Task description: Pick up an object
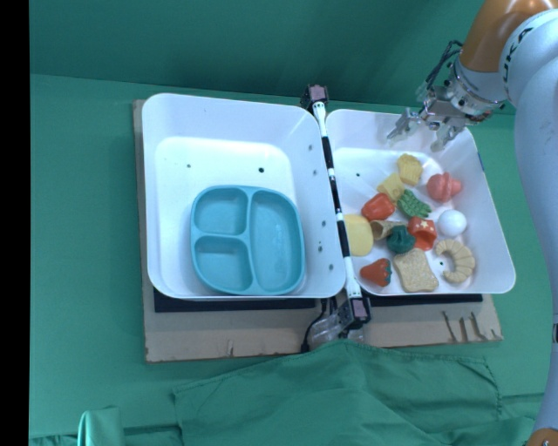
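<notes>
The hand [429,127] hovers open and empty above the right bin [495,261]. Step: approach. Next: descend onto the corn [409,168] just below.

Grey arm [534,61] reaching in from the upper right, with the orange band [499,22] just above the wrist. Forearm angled down and leftward toward the gripper [429,128]. Gripper hanging low, fingers [401,127] splayed apart and pointing downward-left, nothing seen between them. Exact finger spread perhaps wider than it looks, given the slanted view. A further grey stretch of arm running down the right edge.
</notes>
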`<state>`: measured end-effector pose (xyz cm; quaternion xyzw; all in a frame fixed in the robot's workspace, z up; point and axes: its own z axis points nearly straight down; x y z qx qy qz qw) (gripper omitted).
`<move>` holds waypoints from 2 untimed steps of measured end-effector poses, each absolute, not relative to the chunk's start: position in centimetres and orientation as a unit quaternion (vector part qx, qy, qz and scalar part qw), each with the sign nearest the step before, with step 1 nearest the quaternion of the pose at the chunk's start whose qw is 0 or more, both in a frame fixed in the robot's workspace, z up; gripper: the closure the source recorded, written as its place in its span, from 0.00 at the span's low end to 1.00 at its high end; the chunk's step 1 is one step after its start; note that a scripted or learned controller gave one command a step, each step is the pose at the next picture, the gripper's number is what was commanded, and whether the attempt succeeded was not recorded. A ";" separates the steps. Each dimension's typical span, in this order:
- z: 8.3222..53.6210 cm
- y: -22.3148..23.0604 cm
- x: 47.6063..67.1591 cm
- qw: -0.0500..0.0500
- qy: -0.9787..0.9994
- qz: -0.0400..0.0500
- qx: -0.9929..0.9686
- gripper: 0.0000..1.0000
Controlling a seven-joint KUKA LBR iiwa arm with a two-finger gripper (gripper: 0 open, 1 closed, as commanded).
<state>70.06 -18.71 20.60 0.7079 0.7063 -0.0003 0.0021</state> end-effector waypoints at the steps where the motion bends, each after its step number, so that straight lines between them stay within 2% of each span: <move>1: 21.8 -18.7 70.1 0.004 0.706 0.001 0.708 0.00; 2: 20.8 -18.8 67.8 0.002 0.706 -0.001 0.708 0.00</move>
